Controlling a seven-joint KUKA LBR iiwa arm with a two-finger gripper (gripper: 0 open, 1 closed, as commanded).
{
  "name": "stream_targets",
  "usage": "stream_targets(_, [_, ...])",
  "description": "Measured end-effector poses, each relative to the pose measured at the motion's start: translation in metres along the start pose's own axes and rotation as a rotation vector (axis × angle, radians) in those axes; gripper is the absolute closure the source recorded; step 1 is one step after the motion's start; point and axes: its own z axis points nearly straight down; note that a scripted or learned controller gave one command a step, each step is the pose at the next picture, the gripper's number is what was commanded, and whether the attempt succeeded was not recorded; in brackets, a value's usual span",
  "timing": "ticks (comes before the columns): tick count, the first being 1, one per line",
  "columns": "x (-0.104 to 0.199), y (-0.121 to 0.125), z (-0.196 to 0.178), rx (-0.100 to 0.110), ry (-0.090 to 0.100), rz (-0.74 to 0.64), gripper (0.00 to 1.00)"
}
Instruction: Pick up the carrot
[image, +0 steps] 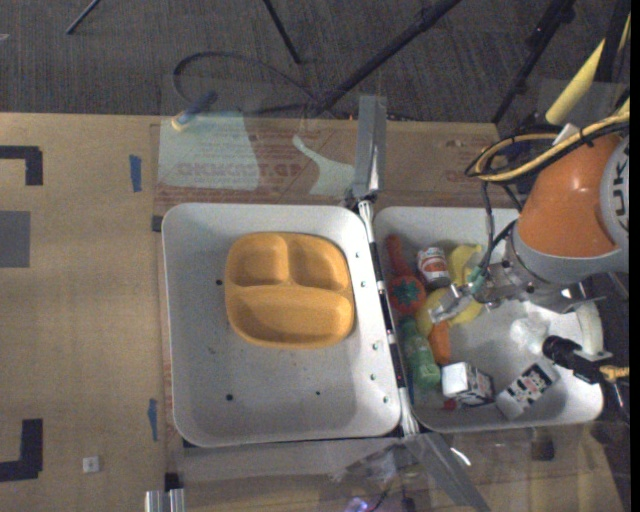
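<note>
Carrot (439, 343) just below hand (455, 302), right bin (560, 405); grip state unclear.

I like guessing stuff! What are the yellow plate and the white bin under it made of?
The yellow plate looks like matte plastic: one even color, soft rounded dividers, no shine. The white bin also seems plastic, smooth with rounded corners, though painted metal is possible.

A tan bench top (80, 330) carries blue tape strips (135, 172) and black corner markings (25, 165). Beyond its far edge lies dark grey carpet (120, 50), crossed by black stand legs (400, 40) and a looped cable (215, 75).
</note>
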Motion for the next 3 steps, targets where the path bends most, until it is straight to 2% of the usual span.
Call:
stream_targets(1, [-0.019, 0.038, 0.017, -0.004, -0.003, -0.116, 0.00])
stream_targets(2, [-0.028, 0.046, 0.054, -0.021, -0.006, -0.495, 0.00])
stream_targets(3, [-0.042, 0.067, 0.054, -0.023, -0.012, -0.495, 0.00])
